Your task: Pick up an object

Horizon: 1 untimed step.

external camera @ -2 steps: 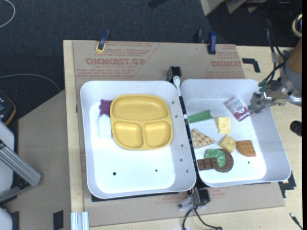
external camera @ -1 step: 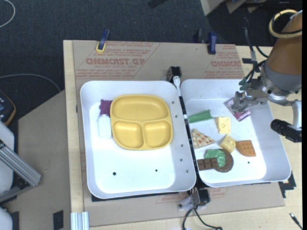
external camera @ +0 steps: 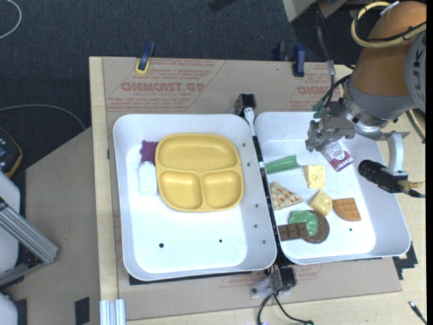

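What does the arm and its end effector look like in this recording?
The arm is a rounded body with a broad orange section above a grey wrist segment. The end effector is a compact grey metal block, darker underneath. Thin cables, one of them green, run along the wrist toward it. A pale yellowish hose loops over the orange section. No markings are legible.

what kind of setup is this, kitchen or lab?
Likely a robotics lab bench, not a kitchen: two white bins clamped onto a board, toy food such as a pizza slice, and loose cables over dark carpet beside the arm's gripper.
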Each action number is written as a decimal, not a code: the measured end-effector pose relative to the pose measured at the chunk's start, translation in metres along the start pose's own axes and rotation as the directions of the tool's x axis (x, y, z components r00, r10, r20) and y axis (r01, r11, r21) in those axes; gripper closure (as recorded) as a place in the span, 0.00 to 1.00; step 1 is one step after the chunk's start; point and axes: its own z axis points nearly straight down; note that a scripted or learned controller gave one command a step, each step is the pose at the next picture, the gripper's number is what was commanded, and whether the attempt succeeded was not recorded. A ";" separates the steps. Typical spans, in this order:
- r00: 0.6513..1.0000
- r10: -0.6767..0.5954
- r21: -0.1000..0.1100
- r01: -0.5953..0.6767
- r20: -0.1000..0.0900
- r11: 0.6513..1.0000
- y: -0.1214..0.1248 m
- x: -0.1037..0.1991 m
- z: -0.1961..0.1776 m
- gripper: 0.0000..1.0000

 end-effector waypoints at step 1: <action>1.000 0.001 0.006 -0.001 -0.002 1.000 -0.001 0.049 0.000 1.00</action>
